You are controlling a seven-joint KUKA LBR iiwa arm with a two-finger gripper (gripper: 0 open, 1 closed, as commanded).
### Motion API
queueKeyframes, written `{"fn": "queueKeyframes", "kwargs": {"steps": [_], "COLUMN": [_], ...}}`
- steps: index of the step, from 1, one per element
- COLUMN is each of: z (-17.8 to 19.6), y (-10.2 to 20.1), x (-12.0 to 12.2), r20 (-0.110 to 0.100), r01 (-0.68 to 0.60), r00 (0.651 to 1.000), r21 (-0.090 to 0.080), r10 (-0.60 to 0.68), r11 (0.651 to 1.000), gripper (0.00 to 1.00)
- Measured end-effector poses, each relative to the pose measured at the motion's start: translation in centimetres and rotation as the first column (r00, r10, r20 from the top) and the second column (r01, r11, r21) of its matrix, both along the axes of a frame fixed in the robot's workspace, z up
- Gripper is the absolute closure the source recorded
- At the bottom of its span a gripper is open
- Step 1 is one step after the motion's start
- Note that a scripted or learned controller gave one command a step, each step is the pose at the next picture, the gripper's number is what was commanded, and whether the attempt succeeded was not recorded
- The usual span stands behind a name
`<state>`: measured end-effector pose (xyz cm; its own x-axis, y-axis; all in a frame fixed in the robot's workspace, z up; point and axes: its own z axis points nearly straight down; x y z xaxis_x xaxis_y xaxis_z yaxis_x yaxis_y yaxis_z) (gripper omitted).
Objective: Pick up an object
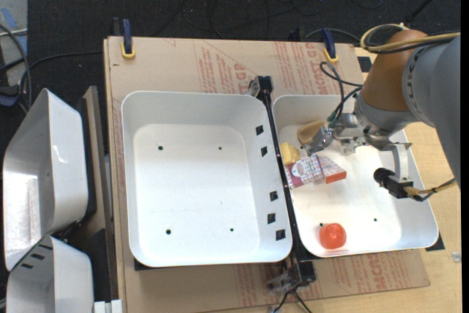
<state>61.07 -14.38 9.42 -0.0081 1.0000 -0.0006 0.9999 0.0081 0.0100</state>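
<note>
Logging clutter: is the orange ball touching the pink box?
Apart. The camera view shows bare white bin floor between the orange ball and the pink box.

Red printed lettering runs across the brown cardboard sheet that lies under the two bins on the bench, but it is upside down and partly covered, so no word can be read for sure. More of the same red print shows at the sheet's 6 o'clock edge. The small pink-and-white carton in the right bin bears print too small to read.
</note>
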Motion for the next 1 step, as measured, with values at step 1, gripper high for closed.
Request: {"fn": "queueKeyframes", "kwargs": {"steps": [1], "z": [-0.23], "y": [3.44], "x": [-6.55], "r20": [-0.016], "r01": [0.009], "r00": [1.0], "r21": [0.003], "r10": [-0.009], "r11": [1.0], "gripper": [0.0]}}
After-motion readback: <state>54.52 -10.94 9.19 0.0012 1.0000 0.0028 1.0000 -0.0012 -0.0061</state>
